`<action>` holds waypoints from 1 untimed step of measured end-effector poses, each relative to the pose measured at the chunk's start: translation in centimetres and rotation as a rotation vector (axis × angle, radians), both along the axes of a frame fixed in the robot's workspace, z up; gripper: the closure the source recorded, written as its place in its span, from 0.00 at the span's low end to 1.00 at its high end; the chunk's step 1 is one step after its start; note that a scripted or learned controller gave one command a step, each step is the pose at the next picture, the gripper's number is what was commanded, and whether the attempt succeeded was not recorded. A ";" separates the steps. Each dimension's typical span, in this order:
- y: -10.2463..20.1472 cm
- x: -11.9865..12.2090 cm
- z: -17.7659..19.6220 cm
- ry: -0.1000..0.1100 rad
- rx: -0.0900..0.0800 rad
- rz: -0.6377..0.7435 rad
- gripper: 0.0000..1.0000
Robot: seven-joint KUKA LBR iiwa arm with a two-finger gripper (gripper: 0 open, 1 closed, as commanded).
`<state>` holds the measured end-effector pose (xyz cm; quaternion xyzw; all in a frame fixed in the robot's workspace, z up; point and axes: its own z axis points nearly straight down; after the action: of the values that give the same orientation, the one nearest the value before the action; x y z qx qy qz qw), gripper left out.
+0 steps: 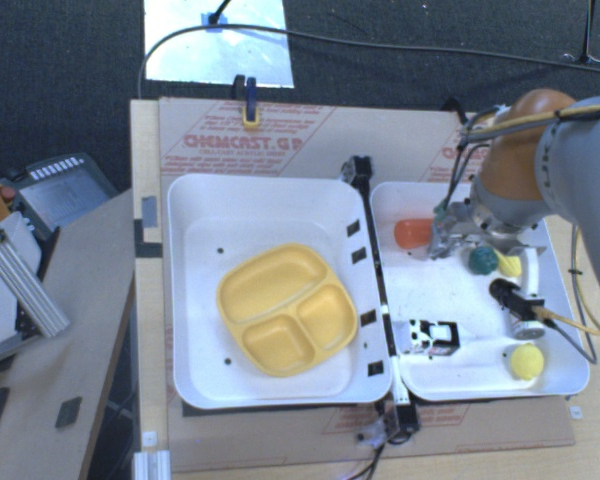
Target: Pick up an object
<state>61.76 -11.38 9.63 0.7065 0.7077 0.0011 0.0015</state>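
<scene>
The end effector [442, 240] hangs low in the right bin [460, 373], just beside an orange object [413, 232]. Whether it is released or clenched, I cannot tell

Yellow three-compartment tray [285, 309] lying in the left white bin [195, 213] (slightly askew), yellow clamp [250, 118] on cardboard behind.

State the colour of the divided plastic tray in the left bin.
Pale yellow tray, seen in the camera view.
</scene>
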 end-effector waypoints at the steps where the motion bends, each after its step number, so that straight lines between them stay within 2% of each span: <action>1: -0.2 -0.8 5.2 -0.002 0.000 -0.002 1.00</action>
<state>60.95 -11.61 14.78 0.7073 0.7069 0.0018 0.0025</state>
